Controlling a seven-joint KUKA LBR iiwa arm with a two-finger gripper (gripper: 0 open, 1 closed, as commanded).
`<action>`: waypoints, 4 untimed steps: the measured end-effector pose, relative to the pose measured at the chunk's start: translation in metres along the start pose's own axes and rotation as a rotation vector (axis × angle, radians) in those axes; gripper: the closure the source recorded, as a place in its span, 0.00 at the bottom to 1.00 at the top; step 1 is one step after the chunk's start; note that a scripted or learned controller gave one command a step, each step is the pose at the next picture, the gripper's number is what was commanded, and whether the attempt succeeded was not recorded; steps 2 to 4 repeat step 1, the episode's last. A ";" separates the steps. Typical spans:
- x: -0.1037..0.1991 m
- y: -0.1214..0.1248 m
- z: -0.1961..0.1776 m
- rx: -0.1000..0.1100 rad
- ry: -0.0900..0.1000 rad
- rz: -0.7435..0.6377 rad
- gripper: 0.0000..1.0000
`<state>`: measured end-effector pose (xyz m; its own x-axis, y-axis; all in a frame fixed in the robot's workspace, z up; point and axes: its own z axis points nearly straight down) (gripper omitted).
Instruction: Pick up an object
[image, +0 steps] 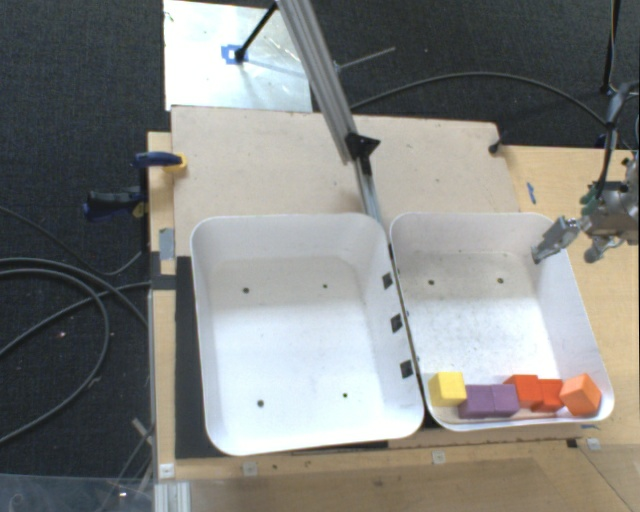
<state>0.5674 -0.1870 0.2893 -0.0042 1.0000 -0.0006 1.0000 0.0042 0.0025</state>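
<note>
The end effector is small, grey and made of metal. It has two thin fingers that look like little grey sticks. The part behind them is a chunky grey lump with darker bits on it. A thin dark cable runs up above it. The picture is too blurry there to show any screws or markings.

A pale wooden bench stands on dark carpet strewn with black cables.
</note>
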 end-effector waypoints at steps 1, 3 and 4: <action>-0.010 -0.029 0.106 0.008 0.002 0.004 0.00; -0.010 -0.029 0.106 0.008 0.002 0.004 0.00; -0.010 -0.029 0.106 0.008 0.002 0.004 0.00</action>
